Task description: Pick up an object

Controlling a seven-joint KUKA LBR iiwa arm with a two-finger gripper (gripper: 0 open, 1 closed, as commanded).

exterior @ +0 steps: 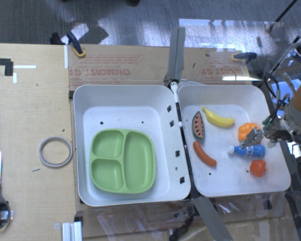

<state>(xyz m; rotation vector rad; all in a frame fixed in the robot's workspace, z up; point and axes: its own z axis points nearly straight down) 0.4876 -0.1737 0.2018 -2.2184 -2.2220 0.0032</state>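
Two shallow white bins side by side on a bench. In the left bin (85, 134), a green divided plate (123, 160). In the right bin (226, 182), toy foods: watermelon slice (198, 125) at 9 o'clock, yellow banana (218, 117) at 11 o'clock, sausage (204, 153) at 7 o'clock, orange fruit (247, 130) at 2 o'clock, small red-orange piece (258, 167) at 4 o'clock. Blue bottle (249, 150) lying flat at 3 o'clock, below the orange fruit. Gripper (252, 138) reaching in from 3 o'clock, tips at the bottle's upper edge beside the orange fruit; finger spread impossible to tell. Nothing visibly held. Outside the bins, at 9 o'clock, a grey ring (55, 151).
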